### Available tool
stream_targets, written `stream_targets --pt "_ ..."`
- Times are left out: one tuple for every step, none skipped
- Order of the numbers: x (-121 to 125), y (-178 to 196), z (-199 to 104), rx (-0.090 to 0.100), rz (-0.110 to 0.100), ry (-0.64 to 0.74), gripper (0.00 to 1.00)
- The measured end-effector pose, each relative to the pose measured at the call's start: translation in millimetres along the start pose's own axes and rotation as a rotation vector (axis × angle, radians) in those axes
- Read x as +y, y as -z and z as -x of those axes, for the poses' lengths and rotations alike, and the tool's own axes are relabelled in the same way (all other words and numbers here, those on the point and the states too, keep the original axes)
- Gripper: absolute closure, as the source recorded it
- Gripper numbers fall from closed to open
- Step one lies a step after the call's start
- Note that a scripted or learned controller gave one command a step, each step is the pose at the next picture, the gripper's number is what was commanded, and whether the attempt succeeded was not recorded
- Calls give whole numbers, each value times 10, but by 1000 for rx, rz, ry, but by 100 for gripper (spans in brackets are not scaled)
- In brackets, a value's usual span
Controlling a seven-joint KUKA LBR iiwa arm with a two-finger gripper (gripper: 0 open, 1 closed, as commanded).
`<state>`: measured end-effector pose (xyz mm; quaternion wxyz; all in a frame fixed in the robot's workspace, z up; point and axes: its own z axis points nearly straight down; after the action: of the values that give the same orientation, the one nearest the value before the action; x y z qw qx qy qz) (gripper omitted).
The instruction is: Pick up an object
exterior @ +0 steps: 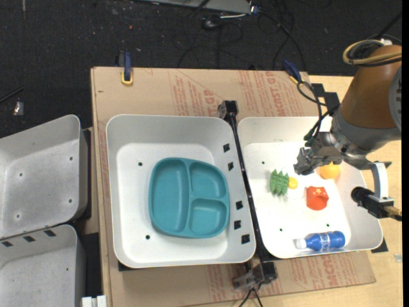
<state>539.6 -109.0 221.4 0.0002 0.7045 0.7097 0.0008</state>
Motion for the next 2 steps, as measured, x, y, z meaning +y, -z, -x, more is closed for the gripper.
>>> stream_targets --pt "165 50 -408 -1 1 -1 100" --pt "384 150 -895 1 2 1 100"
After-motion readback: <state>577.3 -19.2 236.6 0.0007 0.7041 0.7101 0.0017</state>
